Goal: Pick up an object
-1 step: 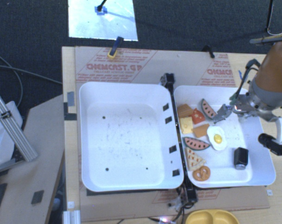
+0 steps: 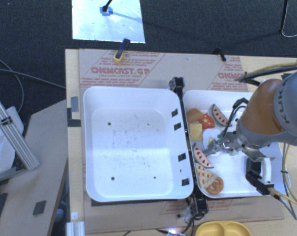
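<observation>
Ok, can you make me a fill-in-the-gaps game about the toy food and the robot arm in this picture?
1. All the toy food lies in the ____ bin.
2. The gripper hangs over the same bin as the ____.
3. The band above the arm's wrist is coloured ____.
4. The watermelon slice lies near the bin's ____ edge.

Missing words: right; toy food; orange; far

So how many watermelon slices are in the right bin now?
2. One watermelon slice lies near the bin's far side, beside the red piece. The other lies by the left wall, just left of the gripper. The arm may hide more.
</observation>
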Action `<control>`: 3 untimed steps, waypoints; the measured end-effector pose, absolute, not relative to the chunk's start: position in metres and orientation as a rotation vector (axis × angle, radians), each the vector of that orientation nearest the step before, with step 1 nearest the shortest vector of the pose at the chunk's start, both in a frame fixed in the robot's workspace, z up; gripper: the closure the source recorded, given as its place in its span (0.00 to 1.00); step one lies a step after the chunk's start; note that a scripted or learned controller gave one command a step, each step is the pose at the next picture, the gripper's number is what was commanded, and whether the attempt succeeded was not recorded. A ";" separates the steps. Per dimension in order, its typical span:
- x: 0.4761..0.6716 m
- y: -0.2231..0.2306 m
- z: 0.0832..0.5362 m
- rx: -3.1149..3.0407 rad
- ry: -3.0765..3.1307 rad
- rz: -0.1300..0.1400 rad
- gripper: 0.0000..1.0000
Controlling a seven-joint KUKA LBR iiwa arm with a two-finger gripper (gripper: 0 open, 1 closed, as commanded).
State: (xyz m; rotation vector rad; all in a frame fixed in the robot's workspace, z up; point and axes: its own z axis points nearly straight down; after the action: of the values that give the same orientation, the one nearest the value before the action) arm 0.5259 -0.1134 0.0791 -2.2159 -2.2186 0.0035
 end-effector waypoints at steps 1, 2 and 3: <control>0.579 -0.096 0.102 -2.217 -2.233 -0.007 0.00; 0.608 -0.083 0.087 -2.219 -2.232 -0.006 0.00; 0.659 -0.099 0.084 -2.203 -2.206 0.026 0.00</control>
State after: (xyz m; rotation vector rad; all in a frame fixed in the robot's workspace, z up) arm 0.6590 -0.0989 0.0841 -2.2025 -2.2056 0.0258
